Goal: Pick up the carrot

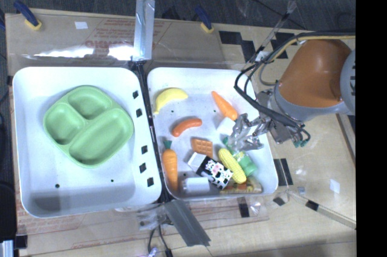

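Two carrot-like toys lie in the right bin (181, 77). An orange carrot (224, 105) lies slantwise near the bin's upper right. A second carrot with a green top (170, 166) lies along the left wall, near the front. My gripper (246, 135) hangs low over the bin's right side, just below and to the right of the upper carrot, above a yellow corn cob (231, 165) and a green piece (244, 160). Nothing shows in its grasp.
Also in the right bin are a banana (170, 96), an orange-red sausage (185, 125), a waffle piece (202, 145) and a cow-print block (219, 172). The left bin (30, 147) holds a green divided plate (89, 124). Cables loop beside the orange wrist band (314, 74).
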You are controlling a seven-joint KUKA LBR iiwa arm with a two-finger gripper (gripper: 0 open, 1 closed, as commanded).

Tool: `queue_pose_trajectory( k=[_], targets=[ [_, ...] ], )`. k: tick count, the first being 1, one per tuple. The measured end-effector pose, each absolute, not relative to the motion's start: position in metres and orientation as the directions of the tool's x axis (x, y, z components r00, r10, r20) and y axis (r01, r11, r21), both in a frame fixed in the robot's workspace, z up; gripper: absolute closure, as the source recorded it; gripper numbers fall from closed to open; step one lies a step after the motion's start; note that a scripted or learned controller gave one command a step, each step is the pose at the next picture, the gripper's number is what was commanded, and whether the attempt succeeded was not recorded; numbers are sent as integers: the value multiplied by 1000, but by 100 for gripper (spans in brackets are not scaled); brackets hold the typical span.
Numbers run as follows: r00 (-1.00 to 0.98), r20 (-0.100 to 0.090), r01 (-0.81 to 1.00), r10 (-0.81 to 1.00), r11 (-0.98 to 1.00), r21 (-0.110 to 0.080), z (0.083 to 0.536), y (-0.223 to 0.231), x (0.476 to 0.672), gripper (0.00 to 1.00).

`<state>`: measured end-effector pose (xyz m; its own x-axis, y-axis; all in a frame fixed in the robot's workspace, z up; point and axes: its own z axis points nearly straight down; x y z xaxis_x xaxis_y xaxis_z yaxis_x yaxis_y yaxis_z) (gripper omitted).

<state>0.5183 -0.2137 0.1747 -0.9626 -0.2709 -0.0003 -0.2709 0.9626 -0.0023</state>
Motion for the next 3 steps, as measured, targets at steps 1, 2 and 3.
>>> queue_pose_trajectory(
  k=[1, 2, 3],
  targets=[
    [-961, -1, -275, -275, 961, -1, 174, -211, 519, 0],
    [-909, 1, -416, -416, 909, 4, 94, -209, 589, 0],
    [-855, -4, -519, -519, 855, -4, 94, -211, 631, 0]
  ],
)
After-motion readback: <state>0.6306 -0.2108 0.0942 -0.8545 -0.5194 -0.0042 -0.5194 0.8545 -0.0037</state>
